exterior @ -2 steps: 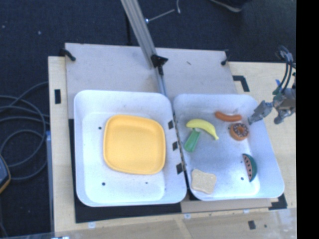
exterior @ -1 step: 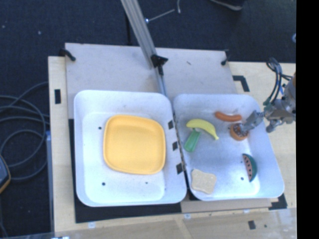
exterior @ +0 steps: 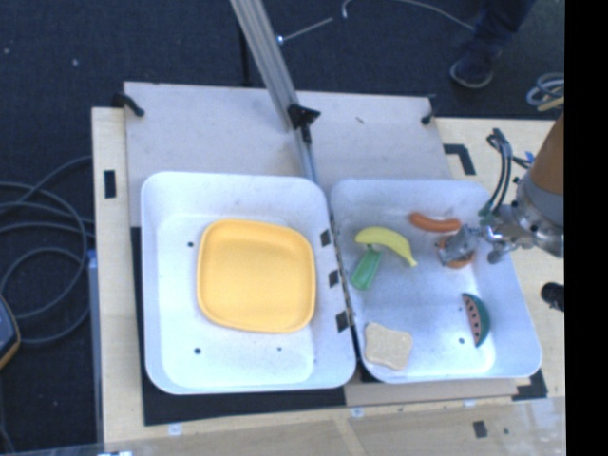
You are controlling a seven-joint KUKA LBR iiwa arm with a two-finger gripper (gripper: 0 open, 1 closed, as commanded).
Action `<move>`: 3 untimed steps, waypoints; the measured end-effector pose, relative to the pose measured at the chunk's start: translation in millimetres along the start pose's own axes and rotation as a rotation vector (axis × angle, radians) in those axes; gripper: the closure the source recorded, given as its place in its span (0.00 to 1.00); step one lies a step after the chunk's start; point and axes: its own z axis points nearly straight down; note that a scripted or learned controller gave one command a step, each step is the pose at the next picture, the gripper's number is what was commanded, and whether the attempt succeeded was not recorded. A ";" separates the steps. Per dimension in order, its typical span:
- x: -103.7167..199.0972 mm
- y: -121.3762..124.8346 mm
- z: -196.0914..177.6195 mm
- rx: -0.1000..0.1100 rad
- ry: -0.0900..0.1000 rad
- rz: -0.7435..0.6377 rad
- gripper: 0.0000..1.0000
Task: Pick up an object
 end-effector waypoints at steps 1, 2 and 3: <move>5.3 7.8 51.0 0.000 0.000 -0.001 0.00; 4.4 9.1 37.6 -0.006 -0.001 0.000 1.00; 9.7 15.3 -22.1 -0.010 -0.002 -0.001 1.00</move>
